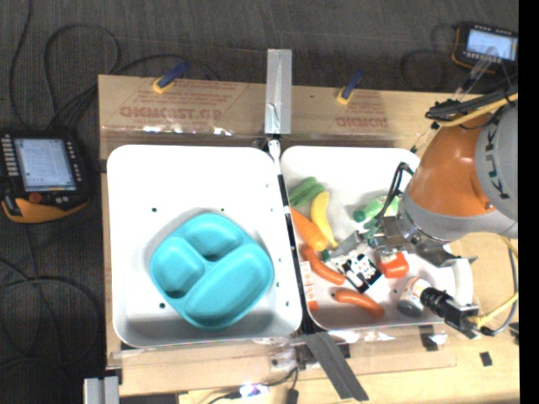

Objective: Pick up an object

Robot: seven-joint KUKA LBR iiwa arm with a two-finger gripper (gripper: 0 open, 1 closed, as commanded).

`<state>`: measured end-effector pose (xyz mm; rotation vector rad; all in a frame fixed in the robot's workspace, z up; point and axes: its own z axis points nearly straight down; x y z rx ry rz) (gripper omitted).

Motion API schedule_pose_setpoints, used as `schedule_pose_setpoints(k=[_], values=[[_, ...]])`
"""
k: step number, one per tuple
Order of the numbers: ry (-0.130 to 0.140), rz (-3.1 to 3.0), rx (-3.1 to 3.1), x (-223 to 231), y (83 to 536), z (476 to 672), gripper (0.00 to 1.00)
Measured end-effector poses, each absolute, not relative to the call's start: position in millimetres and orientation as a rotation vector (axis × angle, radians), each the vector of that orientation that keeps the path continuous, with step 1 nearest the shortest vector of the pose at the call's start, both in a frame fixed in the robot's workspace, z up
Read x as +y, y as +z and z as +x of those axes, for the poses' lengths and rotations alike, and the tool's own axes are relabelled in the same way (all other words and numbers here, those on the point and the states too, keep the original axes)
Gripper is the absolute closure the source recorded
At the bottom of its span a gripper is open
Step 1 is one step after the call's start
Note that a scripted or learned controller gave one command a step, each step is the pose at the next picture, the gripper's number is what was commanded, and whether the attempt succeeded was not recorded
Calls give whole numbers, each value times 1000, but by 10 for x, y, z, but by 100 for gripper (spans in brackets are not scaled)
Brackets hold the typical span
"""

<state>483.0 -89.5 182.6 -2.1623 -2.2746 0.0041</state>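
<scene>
Clutter crowds my gripper [358, 268] in the right bin [337, 160]: a smooth yellow banana [321, 211] and green pepper [303, 188] beyond it, an orange carrot [308, 230] beside it, a red sausage shape [358, 302] just below. Whether my fingers grip anything, I cannot tell. A glossy blue divided plate [212, 268] lies well left.
</scene>
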Motion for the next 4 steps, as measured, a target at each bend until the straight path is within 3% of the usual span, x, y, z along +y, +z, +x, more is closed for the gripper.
schedule_pose_setpoints(k=[1, 2, 3, 4], values=[[6, -2361, -2072, -373, 2849, 4835, 0], [4, -2063, -2372, -977, 3832, 4932, 0], [4, -2031, -2392, -1038, 2103, 4910, 0], [0, -1908, -2494, -1211, 981, 5101, 0]])
